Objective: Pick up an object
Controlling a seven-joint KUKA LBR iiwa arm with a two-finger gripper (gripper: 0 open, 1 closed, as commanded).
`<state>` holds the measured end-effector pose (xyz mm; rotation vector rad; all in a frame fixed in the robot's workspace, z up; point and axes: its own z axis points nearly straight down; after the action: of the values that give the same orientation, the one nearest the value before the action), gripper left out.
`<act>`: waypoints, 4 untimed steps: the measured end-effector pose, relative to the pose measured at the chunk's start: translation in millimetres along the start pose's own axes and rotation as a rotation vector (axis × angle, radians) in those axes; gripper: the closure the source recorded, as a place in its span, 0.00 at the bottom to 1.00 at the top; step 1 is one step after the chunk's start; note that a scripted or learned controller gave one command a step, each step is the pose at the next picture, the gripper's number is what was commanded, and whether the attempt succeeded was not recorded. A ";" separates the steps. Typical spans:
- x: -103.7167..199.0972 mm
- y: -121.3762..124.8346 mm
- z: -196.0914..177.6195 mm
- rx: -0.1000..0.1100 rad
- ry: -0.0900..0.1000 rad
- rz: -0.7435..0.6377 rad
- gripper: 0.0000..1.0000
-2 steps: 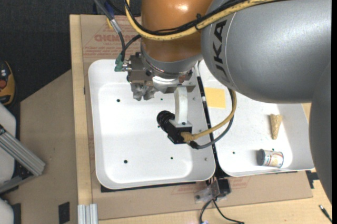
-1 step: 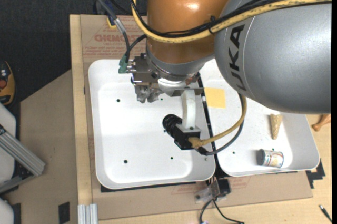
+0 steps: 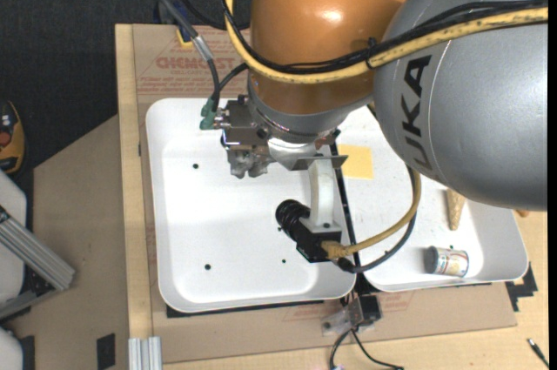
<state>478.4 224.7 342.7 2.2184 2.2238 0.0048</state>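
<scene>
My gripper (image 3: 247,159) hangs low over the upper middle of the left white bin (image 3: 204,220), under the big orange band of the arm (image 3: 318,7). I see nothing held at its tip. In the right bin (image 3: 396,268) lie a flat yellow square (image 3: 358,162), a tan cone-shaped piece (image 3: 454,208) and a small cylindrical bottle (image 3: 446,261) on its side near the front right corner. The arm hides most of the right bin's back half.
A black fitting with a yellow cable (image 3: 306,234) hangs from the arm over the divide between the bins. The bins rest on a cardboard sheet (image 3: 139,98). Black cables (image 3: 187,16) run at the back left.
</scene>
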 end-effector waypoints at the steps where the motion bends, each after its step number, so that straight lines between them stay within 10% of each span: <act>1: -0.4 0.9 -18.0 0.000 -0.001 0.001 1.00; 4: -0.1 1.4 -112.4 -0.003 0.001 0.001 1.00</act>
<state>479.5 224.4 455.1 2.2183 2.2220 0.0096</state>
